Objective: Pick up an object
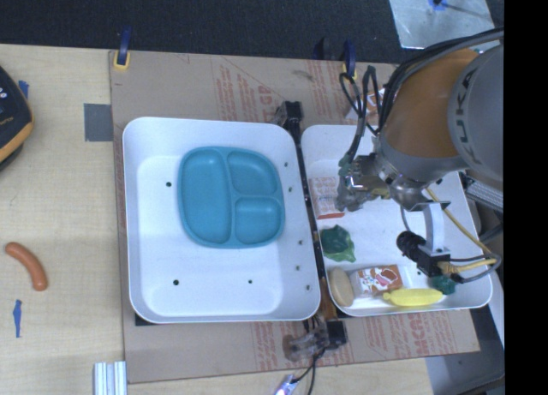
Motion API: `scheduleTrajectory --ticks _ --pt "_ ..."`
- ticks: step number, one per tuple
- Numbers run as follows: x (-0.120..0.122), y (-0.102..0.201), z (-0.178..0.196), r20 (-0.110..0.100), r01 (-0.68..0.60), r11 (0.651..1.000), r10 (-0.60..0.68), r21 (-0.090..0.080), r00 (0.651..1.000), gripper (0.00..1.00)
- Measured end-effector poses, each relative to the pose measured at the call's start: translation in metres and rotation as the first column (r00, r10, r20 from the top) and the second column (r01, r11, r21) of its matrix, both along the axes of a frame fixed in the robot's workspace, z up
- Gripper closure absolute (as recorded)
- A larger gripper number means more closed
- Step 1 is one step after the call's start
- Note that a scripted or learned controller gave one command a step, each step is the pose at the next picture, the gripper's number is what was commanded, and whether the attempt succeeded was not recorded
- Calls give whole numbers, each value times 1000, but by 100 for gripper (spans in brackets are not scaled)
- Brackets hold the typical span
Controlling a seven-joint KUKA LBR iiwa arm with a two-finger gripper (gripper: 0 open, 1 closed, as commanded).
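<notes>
Bins sit side by side on the bench (68, 205): the left bin (145, 290) carries a blue divided plate (229, 195), the right bin (330, 140) holds the loose things. Arm (437, 110) reaches in from the right and hangs over the right bin's upper half. Claw (353, 189) sits low near the bin's left wall, just above a small white-and-red packet (325, 196). Whether it is apart or together, cannot tell; nothing is seen between its tips.

Candidates in the right bin: the packet; a green crumpled item (338, 244) just below it; a labelled jar (368, 284) lying on its side along the near wall; a yellow banana-like piece (414, 297) touching the jar's lower right.

Judgement: step in hand is the descent onto a target, most likely the packet or the green item. To do it well, centre over one thing alone, keep off the bin wall, and straddle the narrow axis. Flat packet looks hard to pinch; the green item offers more bulk. An orange sausage-shaped toy (27, 265) lies well apart on the bench.
</notes>
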State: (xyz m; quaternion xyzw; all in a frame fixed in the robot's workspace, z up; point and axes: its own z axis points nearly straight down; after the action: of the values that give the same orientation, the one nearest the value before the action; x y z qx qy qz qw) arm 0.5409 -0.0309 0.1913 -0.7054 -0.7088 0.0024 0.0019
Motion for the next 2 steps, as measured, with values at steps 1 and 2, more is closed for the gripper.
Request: scheduleTrajectory --ticks 1,2 --pt "0 0 0 0 1 1000 -1 0 1000 0" --pt "31 60 0 3 -1 1000 1 0 1000 0"
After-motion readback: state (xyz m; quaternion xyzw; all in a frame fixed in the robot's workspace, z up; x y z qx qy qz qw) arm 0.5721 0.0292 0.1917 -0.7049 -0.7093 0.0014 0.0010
